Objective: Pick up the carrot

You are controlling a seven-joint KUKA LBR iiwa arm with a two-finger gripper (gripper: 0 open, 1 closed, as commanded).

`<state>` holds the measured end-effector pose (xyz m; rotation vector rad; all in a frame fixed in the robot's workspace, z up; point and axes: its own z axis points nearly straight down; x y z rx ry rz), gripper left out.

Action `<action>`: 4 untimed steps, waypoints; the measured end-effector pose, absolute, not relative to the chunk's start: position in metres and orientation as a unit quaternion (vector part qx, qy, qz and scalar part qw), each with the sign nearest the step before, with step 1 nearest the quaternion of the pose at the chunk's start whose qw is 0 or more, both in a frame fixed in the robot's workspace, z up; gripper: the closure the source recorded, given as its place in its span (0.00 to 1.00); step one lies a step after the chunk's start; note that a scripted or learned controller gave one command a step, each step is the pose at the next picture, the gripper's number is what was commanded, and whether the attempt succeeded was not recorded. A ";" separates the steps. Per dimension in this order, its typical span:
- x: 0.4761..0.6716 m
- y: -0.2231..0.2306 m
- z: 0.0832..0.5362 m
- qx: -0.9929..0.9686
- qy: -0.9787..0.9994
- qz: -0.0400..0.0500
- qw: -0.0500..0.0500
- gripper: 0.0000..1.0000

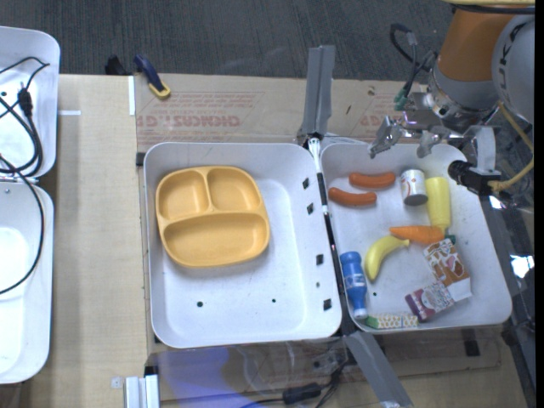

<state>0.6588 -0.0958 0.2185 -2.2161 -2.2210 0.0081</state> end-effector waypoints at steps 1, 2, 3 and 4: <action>0.659 -0.088 0.219 -0.664 -0.748 0.003 0.002 0.00; 0.596 -0.158 0.207 -0.629 -0.778 0.002 0.002 0.00; 0.553 -0.181 0.147 -0.604 -0.797 0.001 0.002 0.00; 0.552 -0.149 0.098 -0.569 -0.822 -0.002 -0.006 0.00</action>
